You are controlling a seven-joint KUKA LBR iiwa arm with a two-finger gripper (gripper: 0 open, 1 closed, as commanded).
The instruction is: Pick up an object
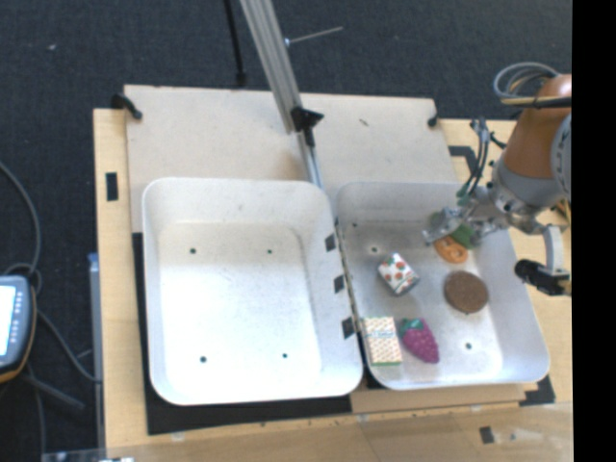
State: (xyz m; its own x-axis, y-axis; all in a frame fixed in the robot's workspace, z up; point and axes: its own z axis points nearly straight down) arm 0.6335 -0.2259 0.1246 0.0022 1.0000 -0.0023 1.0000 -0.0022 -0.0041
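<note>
Dark carpet floor (404,27) (cables trailing) surrounds a pale wooden bench (221,133).

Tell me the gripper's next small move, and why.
Probably a short descent onto the orange object. The gripper sits just above and beside it in the right bin, and no object shows between its fingers, so nothing looks picked yet.

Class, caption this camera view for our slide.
Claw low in the right bin, beside an orange piece, above four other items.

The arm (532,157) is grey with a rounded orange band above the wrist; pale cables loop over it, and its gripper (460,221) is metal-grey with green bits.
</note>
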